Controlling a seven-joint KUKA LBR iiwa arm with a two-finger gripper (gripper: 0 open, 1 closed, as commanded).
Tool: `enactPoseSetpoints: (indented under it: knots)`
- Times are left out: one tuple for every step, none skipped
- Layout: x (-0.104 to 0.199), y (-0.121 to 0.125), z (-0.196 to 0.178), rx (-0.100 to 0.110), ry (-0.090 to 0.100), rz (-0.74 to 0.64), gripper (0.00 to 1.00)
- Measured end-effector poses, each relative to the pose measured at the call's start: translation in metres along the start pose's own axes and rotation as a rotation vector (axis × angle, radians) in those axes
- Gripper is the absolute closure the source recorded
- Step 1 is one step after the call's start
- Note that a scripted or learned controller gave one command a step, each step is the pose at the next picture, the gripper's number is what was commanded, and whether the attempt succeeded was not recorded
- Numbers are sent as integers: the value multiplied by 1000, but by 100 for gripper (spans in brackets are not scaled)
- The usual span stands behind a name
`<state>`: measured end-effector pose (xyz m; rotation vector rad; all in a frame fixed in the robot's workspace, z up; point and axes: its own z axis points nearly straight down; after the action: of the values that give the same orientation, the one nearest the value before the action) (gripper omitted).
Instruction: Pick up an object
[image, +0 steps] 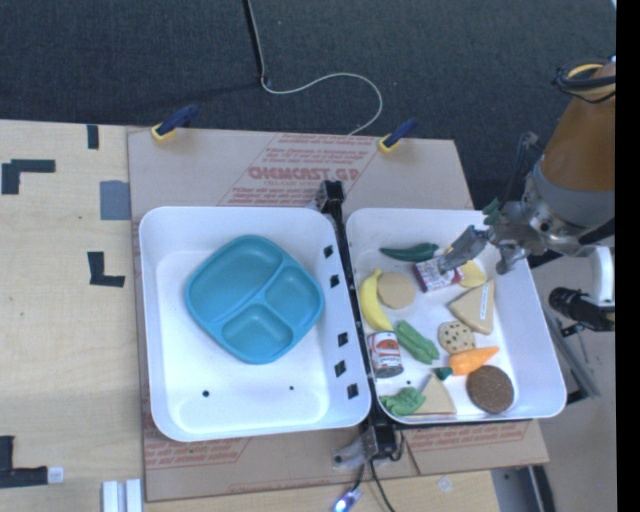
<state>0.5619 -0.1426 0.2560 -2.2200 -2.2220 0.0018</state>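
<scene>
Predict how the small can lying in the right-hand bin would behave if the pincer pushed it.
The can looks to lie on its side, so it may roll. The banana and green pod crowd it, probably checking that roll. Its smooth label suggests slipperiness.

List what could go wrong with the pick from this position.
The gripper hovers over the right bin's crowded upper area, where the small packet, green pepper and cheese wedge lie close together, so it may clip or drag a neighbour. The flat packet may slip from a pinch. Working near the bin's far wall risks a bump.
</scene>
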Motion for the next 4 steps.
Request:
enactPoseSetpoints:
  knots:
    - [46, -40, -24, 0, 3, -4, 0]
    - [111, -79, -42, 2, 3, -7, 0]
    - [197, -77, -239, -17, 4, -8, 0]
    - [194, -78, -241, 1, -1, -1, 100]
